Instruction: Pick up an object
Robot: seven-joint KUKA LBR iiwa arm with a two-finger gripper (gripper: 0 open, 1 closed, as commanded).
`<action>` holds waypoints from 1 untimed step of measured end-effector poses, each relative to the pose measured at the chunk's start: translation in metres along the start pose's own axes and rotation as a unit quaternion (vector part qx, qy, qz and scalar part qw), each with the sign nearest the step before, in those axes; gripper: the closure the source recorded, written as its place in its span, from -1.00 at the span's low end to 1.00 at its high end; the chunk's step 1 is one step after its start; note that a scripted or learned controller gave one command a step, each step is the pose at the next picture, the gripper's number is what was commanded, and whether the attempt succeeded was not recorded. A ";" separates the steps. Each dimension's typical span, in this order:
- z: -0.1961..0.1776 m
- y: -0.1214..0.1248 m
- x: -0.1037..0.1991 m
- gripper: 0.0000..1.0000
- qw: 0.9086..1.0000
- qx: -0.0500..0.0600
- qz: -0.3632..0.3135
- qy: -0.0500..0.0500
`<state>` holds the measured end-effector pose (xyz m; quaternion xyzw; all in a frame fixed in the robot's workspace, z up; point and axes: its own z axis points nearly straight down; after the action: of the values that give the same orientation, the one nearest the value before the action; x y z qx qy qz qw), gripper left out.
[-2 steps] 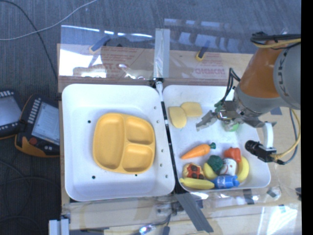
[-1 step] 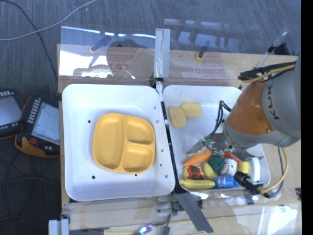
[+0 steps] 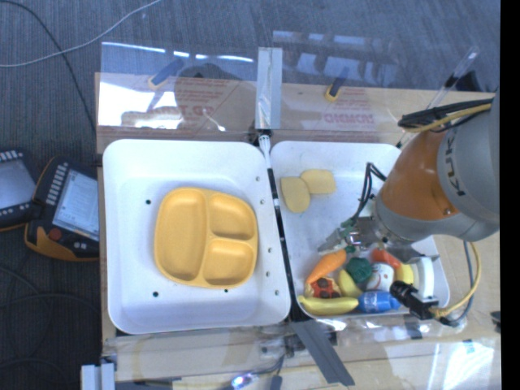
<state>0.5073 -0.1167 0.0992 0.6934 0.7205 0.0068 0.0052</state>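
My gripper (image 3: pixel 351 236) hangs low over the right bin (image 3: pixel 325 157), just above a heap of toy food along its near wall. The heap holds an orange carrot (image 3: pixel 327 264), a yellow banana (image 3: pixel 329 305), a green piece (image 3: pixel 359 268), a blue piece (image 3: pixel 378 301), a red piece (image 3: pixel 384 258) and a white cup (image 3: pixel 382 278). Two tan flat pieces (image 3: pixel 306 188) lie apart at the bin's far left. The orange wrist (image 3: pixel 414 189) and grey arm hide the bin's right side.
The left bin (image 3: pixel 134 169) holds a yellow divided plate (image 3: pixel 205 236) in its middle. A ridge (image 3: pixel 275 218) separates the two bins. A handheld pendant (image 3: pixel 65 210) lies on the floor at the left. Cables (image 3: pixel 455 303) trail near the right bin's near corner.
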 end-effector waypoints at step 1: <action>-0.084 -0.020 0.028 1.00 0.996 0.009 -0.086 0.001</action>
<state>0.4845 -0.0894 0.1827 0.6290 0.7774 0.0004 -0.0008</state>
